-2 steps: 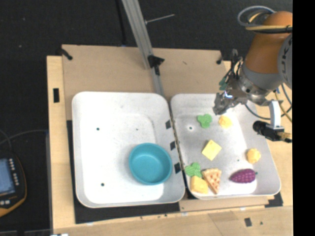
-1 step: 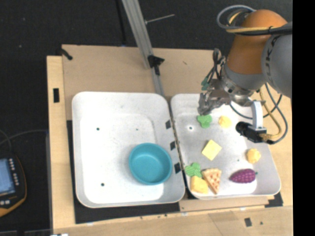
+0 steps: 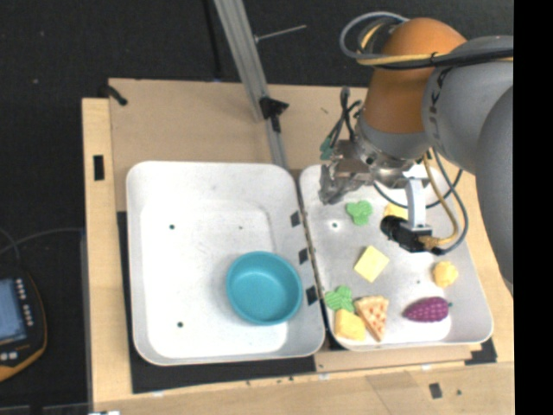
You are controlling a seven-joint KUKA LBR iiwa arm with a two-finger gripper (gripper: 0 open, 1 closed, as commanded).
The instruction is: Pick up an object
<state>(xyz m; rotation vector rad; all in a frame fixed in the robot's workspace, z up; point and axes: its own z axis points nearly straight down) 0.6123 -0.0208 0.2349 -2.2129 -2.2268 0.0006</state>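
Camera view: my pincer [image 3: 333, 184] hangs over the right white bin [image 3: 471, 305] beside a small green toy [image 3: 359, 211]; I cannot tell its grip.

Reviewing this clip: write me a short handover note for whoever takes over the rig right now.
Gripper: low over the far left corner of the right bin, nothing visibly held.
Right bin: green piece just beside the gripper, yellow block, pizza slice, purple grapes, small yellow piece, another green piece.
Left bin: teal bowl.
Done: approach. Left: grasp and lift an object.
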